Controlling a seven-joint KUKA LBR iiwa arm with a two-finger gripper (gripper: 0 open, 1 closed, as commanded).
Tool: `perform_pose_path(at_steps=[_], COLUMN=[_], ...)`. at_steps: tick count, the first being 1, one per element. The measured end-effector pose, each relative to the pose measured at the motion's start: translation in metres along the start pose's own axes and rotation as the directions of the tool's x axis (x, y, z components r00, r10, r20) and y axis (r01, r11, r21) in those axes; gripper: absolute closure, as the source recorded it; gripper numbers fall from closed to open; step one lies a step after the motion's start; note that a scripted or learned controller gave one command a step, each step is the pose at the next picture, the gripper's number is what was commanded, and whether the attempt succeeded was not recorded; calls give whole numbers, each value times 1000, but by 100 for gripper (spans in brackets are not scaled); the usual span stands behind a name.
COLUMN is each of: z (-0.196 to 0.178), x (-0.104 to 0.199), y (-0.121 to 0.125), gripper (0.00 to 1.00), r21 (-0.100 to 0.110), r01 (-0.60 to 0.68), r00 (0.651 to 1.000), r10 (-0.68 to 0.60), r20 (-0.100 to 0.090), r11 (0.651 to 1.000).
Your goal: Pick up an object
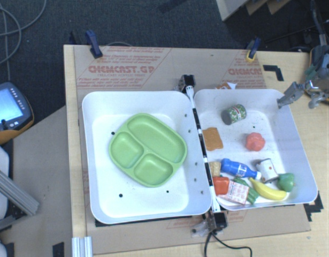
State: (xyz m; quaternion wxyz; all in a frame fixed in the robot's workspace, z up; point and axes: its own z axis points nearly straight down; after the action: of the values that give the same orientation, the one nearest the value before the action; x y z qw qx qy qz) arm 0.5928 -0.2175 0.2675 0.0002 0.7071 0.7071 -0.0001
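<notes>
My claw (300, 92) hung at the right bin's far right corner, holding nothing I could see

How far my claw stood open I could not tell; it hovered over the rim of the right bin (292, 138), apart from everything inside. In that bin lay a green-labelled can (234, 114) on its side, a tan block (212, 138), a red ball (255, 141), a blue bottle (239, 169), a small white can (268, 168), a banana (268, 190) beside a green fruit (285, 181), and a red item (221, 185) against a patterned packet (239, 191). The left bin (100, 116) on the table (127, 63) carried a green divided tray (148, 149)
</notes>
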Motion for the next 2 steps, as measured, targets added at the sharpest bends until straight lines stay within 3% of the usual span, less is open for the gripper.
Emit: perform_pose_path(at_steps=[1,2], z=[106,188], x=[45,44], y=[-26,-15], gripper=[0,0], r21=[12,8], r01=[3,2], r00=[1000,1000], r10=[-3,-2], r20=[-6,-3], r11=[1000,1000])
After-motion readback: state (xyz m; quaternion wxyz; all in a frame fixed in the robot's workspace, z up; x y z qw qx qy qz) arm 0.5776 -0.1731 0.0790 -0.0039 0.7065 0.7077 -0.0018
